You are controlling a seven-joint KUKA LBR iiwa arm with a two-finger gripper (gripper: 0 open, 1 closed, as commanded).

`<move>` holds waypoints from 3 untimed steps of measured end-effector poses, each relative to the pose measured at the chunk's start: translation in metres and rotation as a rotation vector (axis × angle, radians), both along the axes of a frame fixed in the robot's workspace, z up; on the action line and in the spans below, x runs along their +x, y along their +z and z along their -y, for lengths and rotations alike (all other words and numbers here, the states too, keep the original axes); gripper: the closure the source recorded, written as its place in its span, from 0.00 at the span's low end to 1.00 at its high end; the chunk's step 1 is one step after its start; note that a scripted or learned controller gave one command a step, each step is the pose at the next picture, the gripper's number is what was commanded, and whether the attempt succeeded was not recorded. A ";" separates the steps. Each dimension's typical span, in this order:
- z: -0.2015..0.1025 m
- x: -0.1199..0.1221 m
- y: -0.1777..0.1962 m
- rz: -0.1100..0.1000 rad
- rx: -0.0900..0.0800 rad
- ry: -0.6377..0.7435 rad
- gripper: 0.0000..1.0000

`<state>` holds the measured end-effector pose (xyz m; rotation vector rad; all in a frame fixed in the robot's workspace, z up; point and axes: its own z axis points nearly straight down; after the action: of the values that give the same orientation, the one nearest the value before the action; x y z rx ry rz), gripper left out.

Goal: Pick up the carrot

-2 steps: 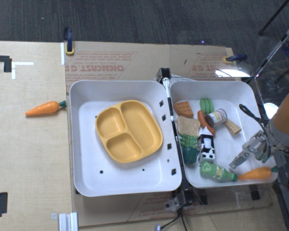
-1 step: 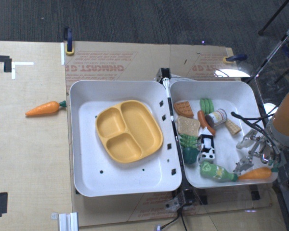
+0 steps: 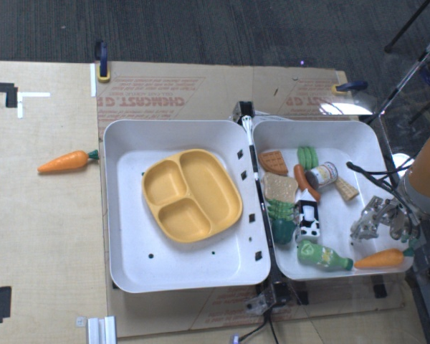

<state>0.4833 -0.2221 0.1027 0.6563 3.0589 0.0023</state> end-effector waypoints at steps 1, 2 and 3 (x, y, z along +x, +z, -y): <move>0.000 0.000 0.000 0.000 0.000 0.001 0.00; -0.101 0.009 -0.010 -0.008 0.000 0.047 0.00; -0.039 -0.003 -0.010 -0.006 -0.002 0.192 0.00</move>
<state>0.4800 -0.1831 0.0927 0.3601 3.1136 -0.0010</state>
